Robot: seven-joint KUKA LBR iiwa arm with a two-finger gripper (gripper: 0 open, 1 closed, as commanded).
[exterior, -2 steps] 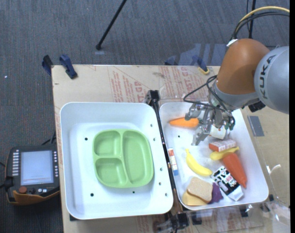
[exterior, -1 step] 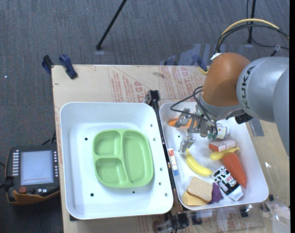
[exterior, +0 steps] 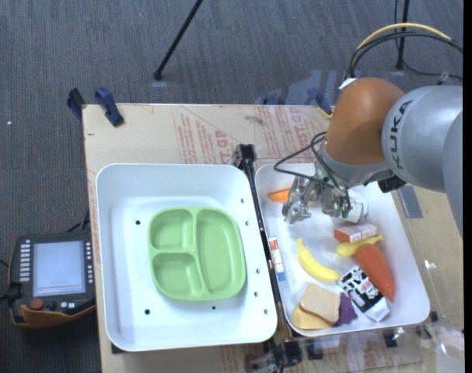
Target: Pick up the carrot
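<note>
The carrot (exterior: 376, 270), a fat orange tapered piece, lies in the right bin (exterior: 413, 263) near its right wall, between a yellow piece (exterior: 352, 247) and a cow-patterned carton (exterior: 365, 291). My gripper (exterior: 319, 206) hangs over the bin's upper part, up and to the left of the carrot and apart from it. Its fingers (exterior: 298, 210) stand open, with bare bin floor between them. A small orange piece (exterior: 280, 195) pokes out just left of the gripper, partly hidden by it.
The right bin also holds a banana (exterior: 317, 263), a small red-and-white box (exterior: 355, 232), a bread slice (exterior: 322, 303) on cheese, a purple piece and a pen (exterior: 277, 259). A green divided plate (exterior: 197, 252) lies in the left bin (exterior: 119, 208). A control tablet (exterior: 57, 274) sits off the bench's left.
</note>
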